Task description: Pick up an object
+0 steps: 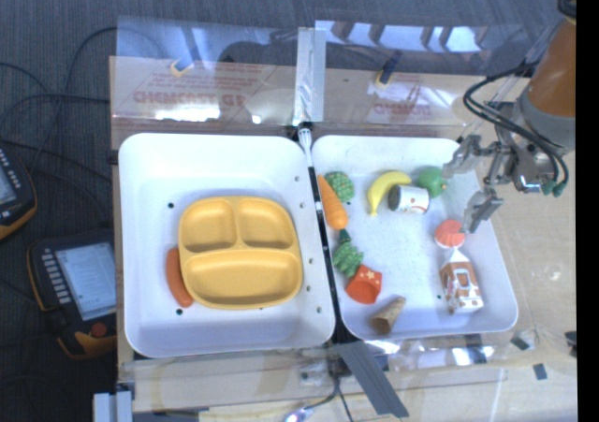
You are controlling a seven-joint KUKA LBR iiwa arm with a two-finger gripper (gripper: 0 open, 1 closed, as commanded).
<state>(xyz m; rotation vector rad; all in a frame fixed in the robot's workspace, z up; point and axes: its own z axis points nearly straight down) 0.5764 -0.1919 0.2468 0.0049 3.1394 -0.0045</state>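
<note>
The arm [560, 65] ran off the right edge, most of it cut away. The hot dog [176, 277] sat half tucked under the yellow divided plate [241, 252], one long side hidden. The green round thing [431, 179] was partly covered by the small can [409, 198], too small to name. The end effector [475, 184] was a blur of metal, finger gap impossible to judge. At the left edge, a dark device [11, 188] was sliced off.

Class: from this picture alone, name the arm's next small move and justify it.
Probably lower the claw slightly left onto the pink item: the claw hangs open above the right bin's right rim with nothing between its fingers, and that item lies nearest.
</note>
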